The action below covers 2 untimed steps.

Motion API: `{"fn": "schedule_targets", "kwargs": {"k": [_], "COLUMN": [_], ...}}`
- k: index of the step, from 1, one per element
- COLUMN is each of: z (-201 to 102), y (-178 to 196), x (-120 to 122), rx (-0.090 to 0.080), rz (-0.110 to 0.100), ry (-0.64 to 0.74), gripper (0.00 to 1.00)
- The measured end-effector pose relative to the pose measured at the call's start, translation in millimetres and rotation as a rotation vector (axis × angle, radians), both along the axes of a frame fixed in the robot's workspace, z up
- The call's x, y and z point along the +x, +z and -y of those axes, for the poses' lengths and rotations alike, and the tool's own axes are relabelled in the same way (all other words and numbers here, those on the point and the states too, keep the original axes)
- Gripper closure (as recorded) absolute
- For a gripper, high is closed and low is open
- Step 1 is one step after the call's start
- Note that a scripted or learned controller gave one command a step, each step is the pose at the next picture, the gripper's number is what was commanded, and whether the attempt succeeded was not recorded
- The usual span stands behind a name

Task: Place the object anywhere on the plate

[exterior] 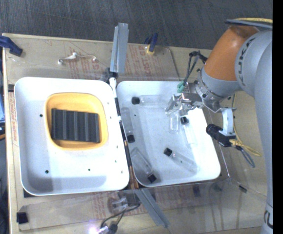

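Note:
A yellow plate (75,118) with a dark grey ribbed insert lies in the left white bin (29,169). Several clear plastic tubes with black caps lie in the right bin (207,167): one near its back left (144,101), one toward the front (180,158), one at the front left (144,165), and one in the middle (186,129). My gripper (177,104) hangs low over the back right of the right bin, just above the middle tube's black cap (184,120). Nothing can be made out as held.
The grey arm with its orange band (229,48) fills the right side above the right bin's rim. A metal bar (118,48) and clamps (151,42) stand behind the bins. A small black piece (131,138) lies by the divider between the bins.

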State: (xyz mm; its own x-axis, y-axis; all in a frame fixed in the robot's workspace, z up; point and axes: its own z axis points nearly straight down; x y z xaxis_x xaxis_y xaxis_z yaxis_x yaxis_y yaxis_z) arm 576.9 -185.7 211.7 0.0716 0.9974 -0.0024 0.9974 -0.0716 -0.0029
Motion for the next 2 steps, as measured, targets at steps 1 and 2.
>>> {"fn": "schedule_targets", "kwargs": {"k": [1, 2], "z": [-46, -133], "y": [10, 11], "x": [21, 26], "rx": [0.002, 0.004], "rz": [0.001, -0.003], "ry": [0.133, 0.299], "gripper": [1.0, 1.0]}}
